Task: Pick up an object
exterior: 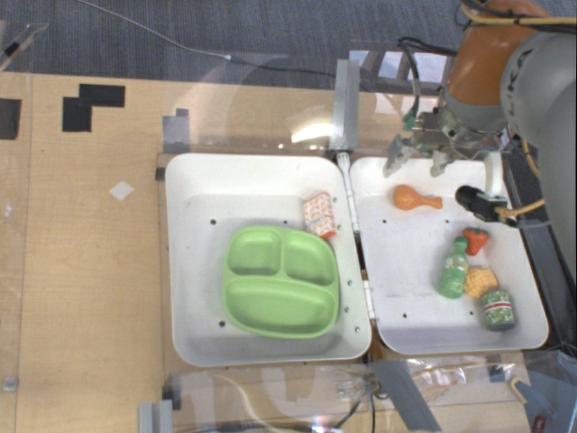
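Orange pear-shaped toy [416,198] lies in the right bin [397,278], just below the jaws [419,159], untouched. Jaws spread open, holding nothing, poised over the bin's far edge. Step looks like approach before grasp. Next: drop straight down, straddle the toy's body, close. Green bottle [453,274] and other small items sit further off, toward the near right corner.

Two white bins side by side: left bin [189,242], right bin [397,278]. Wooden bench [81,269] beneath. Black patches [90,105] far left on bench. Grey carpet [225,16] beyond.
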`<state>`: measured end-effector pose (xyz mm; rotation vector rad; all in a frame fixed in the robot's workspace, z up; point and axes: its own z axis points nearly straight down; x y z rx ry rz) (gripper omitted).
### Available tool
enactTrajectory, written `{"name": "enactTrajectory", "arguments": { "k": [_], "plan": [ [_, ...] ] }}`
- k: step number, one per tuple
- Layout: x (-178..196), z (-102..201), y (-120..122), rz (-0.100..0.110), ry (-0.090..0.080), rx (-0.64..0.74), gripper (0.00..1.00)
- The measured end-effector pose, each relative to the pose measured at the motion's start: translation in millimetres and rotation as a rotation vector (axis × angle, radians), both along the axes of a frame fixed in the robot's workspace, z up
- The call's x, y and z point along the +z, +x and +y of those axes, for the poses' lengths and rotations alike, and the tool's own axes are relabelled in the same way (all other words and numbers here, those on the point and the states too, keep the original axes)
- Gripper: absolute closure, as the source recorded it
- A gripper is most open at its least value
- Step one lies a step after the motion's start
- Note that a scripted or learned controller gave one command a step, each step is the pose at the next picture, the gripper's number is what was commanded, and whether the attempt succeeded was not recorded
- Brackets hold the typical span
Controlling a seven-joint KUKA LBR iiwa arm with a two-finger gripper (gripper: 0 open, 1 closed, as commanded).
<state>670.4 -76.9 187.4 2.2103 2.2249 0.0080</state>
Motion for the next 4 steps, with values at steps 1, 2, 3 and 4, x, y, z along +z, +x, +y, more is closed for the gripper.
{"name": "enactTrajectory", "arguments": {
  "k": [1, 2, 3, 4],
  "plan": [
    [-91, -51, -25, 0.0, -0.001, -0.002, 0.0],
    [-98, -36, -7, 0.035, -0.004, -0.02, 0.0],
    [-99, -74, -2, 0.016, 0.005, -0.004, 0.0],
    [-86, -73, -1, 0.014, 0.005, -0.001, 1.0]
  ]
}}
